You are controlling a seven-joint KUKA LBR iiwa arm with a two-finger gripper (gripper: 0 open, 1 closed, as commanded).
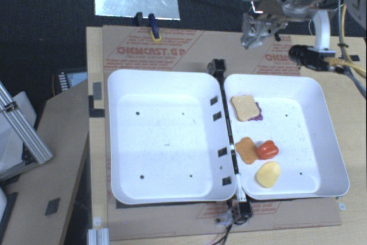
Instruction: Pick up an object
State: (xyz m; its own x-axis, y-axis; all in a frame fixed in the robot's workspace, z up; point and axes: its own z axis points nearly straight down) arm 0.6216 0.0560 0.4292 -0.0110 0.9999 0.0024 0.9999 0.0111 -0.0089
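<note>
- The metal two-finger gripper [256, 37] hangs high above the far edge of the bench, beyond the right-hand shallow white plastic bin [321, 123]; nothing sits between its fingers, and how wide they stand I cannot tell
- The step in hand looks like the approach: no object is picked yet, and the next move calls for travel towards the near side and a descent into that bin
- Nearest lies a flat tan bread-slice toy [245, 107], on a purple piece [258, 113], its long axis running roughly far to near
- Further on cluster an orange rounded piece [246, 150], a red pepper-like toy [268, 150] touching it, and a yellow lemon-like toy [268, 174] just beside, tilted diagonally
- The left white bin [114, 123] adjoins
</note>
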